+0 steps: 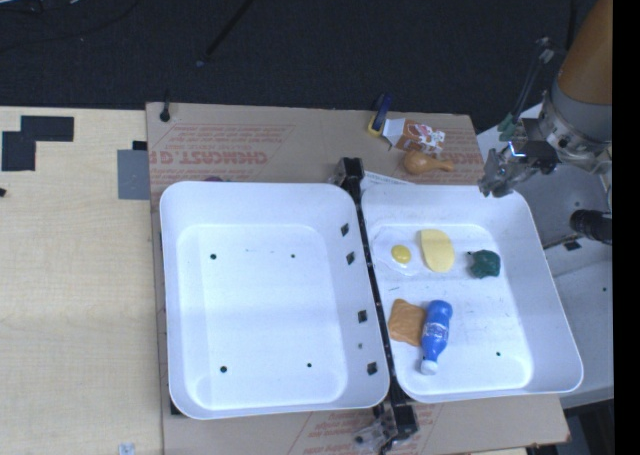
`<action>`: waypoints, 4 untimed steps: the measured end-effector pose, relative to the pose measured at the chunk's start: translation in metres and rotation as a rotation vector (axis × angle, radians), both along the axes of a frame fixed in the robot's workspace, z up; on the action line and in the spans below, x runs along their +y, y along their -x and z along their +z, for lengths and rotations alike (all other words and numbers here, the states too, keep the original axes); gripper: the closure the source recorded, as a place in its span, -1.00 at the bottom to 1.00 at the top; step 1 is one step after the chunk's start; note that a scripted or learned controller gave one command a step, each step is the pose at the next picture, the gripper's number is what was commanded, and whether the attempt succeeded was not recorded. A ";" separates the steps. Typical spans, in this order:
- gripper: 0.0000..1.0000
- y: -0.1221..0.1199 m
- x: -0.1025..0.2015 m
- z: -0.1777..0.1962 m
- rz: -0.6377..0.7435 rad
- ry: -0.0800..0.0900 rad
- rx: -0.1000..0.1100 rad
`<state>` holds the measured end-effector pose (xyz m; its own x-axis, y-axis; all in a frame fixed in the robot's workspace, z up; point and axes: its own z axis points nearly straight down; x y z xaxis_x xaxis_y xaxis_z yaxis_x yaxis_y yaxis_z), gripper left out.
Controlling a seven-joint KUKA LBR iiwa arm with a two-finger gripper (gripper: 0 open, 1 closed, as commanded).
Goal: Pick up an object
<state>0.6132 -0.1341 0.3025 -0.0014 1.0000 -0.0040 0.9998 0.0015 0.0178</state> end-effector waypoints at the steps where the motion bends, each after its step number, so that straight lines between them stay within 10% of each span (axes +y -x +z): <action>1: 1.00 -0.027 0.001 0.018 0.001 -0.004 0.017; 4: 1.00 0.049 -0.021 -0.202 -0.002 -0.005 0.024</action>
<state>0.5643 -0.1553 0.1001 0.0010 1.0000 0.0013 1.0000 -0.0010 -0.0060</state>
